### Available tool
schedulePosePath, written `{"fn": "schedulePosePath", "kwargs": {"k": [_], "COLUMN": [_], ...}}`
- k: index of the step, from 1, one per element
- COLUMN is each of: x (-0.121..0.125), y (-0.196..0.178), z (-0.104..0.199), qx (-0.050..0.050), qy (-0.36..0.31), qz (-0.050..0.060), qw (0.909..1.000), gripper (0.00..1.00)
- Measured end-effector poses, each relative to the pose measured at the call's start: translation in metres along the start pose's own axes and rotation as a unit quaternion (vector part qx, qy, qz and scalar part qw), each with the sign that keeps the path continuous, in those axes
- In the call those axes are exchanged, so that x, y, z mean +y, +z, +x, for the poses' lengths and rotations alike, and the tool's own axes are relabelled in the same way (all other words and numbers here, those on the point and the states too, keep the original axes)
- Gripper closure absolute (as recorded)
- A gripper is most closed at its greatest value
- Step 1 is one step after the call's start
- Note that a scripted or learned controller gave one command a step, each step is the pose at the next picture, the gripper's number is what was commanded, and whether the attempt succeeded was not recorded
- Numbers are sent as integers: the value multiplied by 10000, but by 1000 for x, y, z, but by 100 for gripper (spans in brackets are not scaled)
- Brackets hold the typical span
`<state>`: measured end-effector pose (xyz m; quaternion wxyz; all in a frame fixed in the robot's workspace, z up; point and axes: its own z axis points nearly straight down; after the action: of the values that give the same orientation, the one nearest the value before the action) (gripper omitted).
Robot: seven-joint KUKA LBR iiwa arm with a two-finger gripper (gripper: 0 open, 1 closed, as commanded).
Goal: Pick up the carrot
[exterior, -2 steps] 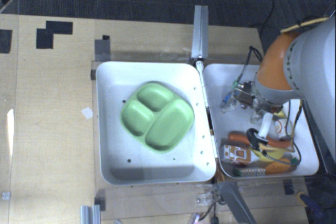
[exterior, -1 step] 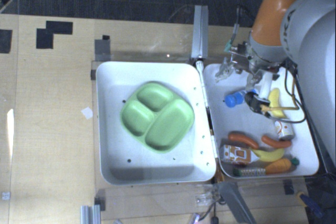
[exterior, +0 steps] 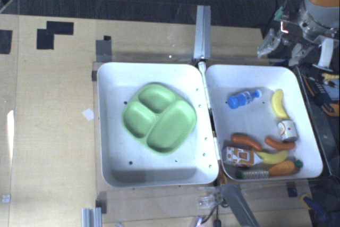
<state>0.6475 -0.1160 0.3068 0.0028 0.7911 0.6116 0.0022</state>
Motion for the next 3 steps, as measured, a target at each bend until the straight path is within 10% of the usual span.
{"fn": "schedulePosePath", "kwargs": {"k": [1,2,3], "x": [23,-3,-1], "y": [49,219,205], "z": [-2,19,22], "qx": [3,3,17], "qy": [-1338,-306,-335], "qz": [7,-7,-49], "qw": [9910,9995,9994], "gripper": [0,0,100]}}
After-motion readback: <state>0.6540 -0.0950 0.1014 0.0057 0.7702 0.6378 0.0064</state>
